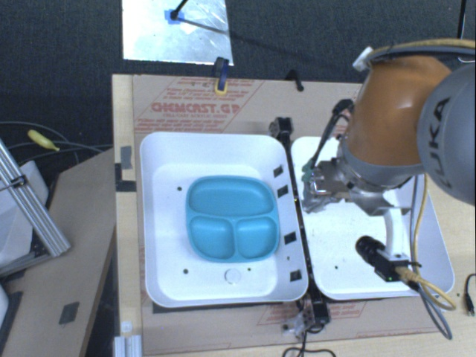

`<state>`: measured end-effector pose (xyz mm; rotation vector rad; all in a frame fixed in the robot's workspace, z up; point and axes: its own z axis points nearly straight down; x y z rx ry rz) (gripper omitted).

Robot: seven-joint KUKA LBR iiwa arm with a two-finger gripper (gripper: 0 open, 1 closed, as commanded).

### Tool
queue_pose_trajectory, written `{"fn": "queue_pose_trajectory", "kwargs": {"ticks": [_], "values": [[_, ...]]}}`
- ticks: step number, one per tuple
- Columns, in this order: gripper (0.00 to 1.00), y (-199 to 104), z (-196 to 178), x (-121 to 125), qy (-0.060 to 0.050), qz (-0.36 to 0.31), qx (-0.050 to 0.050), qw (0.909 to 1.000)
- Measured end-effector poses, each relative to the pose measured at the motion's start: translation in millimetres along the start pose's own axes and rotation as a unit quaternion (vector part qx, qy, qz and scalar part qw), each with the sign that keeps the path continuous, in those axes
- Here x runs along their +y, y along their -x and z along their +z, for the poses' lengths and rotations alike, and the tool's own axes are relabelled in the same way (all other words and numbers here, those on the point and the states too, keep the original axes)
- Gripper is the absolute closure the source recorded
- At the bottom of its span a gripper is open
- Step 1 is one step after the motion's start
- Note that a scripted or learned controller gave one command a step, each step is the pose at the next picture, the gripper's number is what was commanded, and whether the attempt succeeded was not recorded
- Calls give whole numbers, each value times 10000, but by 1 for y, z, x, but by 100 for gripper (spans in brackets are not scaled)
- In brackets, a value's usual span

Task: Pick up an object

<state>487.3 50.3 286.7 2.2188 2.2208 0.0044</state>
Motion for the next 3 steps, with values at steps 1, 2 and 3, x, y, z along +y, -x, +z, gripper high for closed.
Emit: {"fn": "queue_pose_trajectory", "kwargs": {"ticks": [1,2,3], "values": [[100,-23,-108,1,46,-34,14,10000],[100,-20,-149,0,14,-22,5,10000],[100,-18,-162,0,2,-20,1,10000]]}}
